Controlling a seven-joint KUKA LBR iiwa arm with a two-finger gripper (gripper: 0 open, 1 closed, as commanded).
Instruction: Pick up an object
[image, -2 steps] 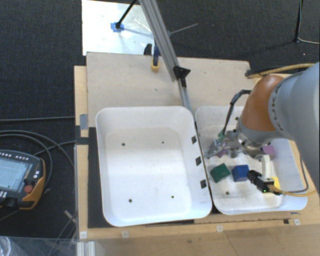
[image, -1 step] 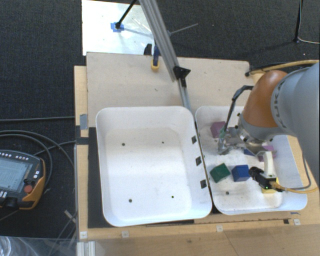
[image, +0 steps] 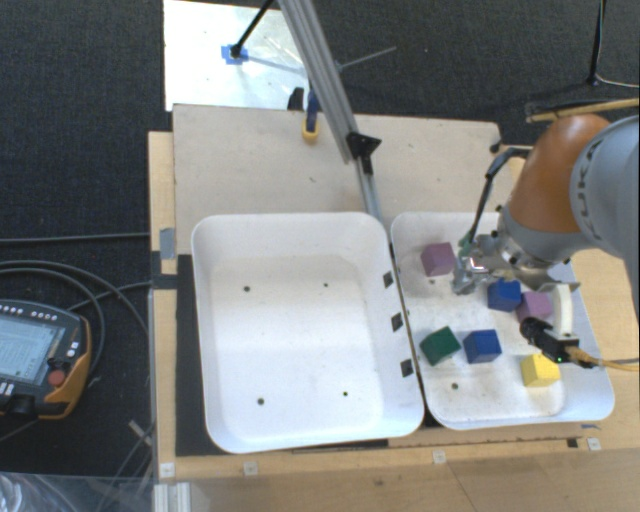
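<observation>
Gripper (image: 467, 278) low in right bin (image: 600, 405), near bin's left-centre, between purple cube (image: 437, 259) and blue cube (image: 504, 295). Fingers' state: can't tell, nothing seen between them. Green cube (image: 439, 346) & 2nd blue cube (image: 482, 345) nearer front edge; yellow cube (image: 539, 370) toward front-right corner. Left bin (image: 215, 300) beside it on desk (image: 240, 160).

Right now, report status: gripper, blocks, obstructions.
Gripper low in right bin, beside purple block. Nothing seen held. Blue blocks, green block, yellow block close by.

white bins (image: 300, 240), purple (image: 437, 259), blue (image: 482, 345), green (image: 439, 346), yellow blocks (image: 539, 370)
</observation>
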